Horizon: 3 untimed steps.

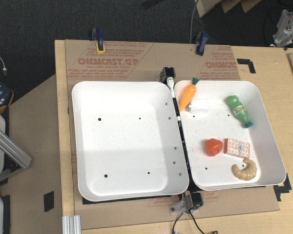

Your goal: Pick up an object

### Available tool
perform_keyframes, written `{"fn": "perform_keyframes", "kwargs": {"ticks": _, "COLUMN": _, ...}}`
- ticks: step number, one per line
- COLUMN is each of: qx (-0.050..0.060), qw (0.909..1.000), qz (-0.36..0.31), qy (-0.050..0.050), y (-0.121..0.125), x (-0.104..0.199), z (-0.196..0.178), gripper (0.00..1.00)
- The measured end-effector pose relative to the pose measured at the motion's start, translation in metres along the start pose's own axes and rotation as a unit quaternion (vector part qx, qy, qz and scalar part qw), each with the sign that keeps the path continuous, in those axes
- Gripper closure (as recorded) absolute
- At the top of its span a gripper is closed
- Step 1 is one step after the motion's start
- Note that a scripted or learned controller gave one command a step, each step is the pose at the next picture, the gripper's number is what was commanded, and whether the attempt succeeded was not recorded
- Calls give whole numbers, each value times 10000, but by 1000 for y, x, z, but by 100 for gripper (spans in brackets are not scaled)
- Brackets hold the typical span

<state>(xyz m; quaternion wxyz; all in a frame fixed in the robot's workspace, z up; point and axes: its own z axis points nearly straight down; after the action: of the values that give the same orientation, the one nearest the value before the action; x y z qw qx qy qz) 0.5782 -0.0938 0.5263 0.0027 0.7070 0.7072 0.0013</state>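
— What do we have to choose from?

— Six things, all in the right bin (212, 126). Taking that bin as our clock face, the orange carrot (187, 96) lies at eleven, tilted, with its green top toward the far rim. A small white block (199, 106) sits just beside it at its four o'clock (so pale against the bin that we can't make out more).

— And the others?

— A green bottle (238, 110) lies on its side at one o'clock, well apart from the carrot. Toward six we see a red lump (213, 147), and just at its three o'clock a flat pink-and-red box (237, 148). They are close, with a thin gap between them. A tan curled piece (246, 170) lies at five o'clock, just under the box. We can't tell whether those two touch.

— What about around that bin?

— At its nine o'clock lies the left bin (122, 140), white with a few dark dots on its floor. A black strip (178, 123) runs along the seam between the two bins. Both rest on a brown board (63, 130), which two blue clamps (100, 40) pin at its twelve o'clock edge.
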Motion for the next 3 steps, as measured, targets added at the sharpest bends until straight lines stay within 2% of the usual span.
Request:
{"fn": "perform_keyframes", "kwargs": {"ticks": 1, "qx": 42, "qw": 10000, "qz": 9, "qy": 8, "y": 6, "x": -13, "z": 22, "gripper": 100}}
{"fn": "perform_keyframes", "kwargs": {"ticks": 2, "qx": 2, "qw": 10000, "qz": 1, "qy": 0, "y": 5, "x": -7, "z": 5, "gripper": 100}}
{"fn": "perform_keyframes", "kwargs": {"ticks": 3, "qx": 59, "qw": 10000, "qz": 15, "qy": 9, "y": 8, "x": -29, "z": 62, "gripper": 100}}
